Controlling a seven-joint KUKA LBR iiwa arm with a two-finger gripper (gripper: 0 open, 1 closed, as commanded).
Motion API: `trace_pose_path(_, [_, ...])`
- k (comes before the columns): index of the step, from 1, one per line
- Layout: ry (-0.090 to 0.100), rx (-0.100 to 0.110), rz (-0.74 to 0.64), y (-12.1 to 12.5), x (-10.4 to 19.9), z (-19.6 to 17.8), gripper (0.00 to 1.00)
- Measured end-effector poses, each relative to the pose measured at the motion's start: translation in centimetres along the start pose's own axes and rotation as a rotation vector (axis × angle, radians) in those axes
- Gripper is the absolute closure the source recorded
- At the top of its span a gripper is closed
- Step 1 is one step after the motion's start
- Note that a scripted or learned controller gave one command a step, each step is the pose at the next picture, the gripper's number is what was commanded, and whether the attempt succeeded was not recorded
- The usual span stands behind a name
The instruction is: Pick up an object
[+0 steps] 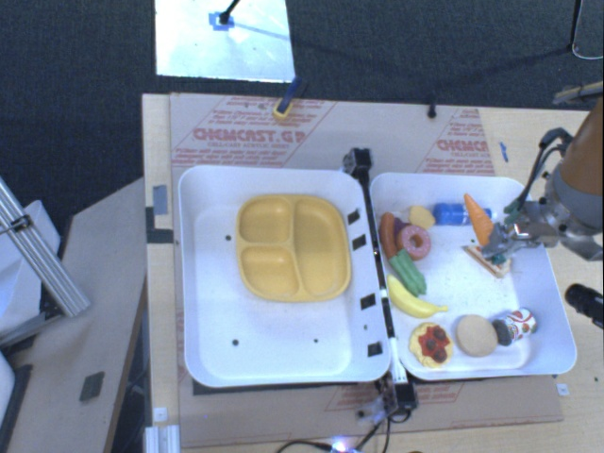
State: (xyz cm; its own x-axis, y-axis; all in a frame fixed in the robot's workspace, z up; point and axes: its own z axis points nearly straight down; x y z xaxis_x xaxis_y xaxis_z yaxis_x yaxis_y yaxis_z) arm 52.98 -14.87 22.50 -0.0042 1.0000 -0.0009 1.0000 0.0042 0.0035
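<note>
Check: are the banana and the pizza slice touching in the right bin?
Apart. The camera view shows white bin floor between the banana and the pizza slice.

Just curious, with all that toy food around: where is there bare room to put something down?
Bare floor rings the yellow divided plate in the left white bin. In the right white bin, a patch between the yellow banana and gripper. Its left edge is crowded.
</note>
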Motion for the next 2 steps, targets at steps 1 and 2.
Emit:
trace_pose_path(1, [0.001, -0.003, -0.005, 4.6, 3.0, -1.0, 1.00])
trace_pose_path(2, [0.001, -0.001, -0.003, 9.0, 5.3, -0.6, 1.00])
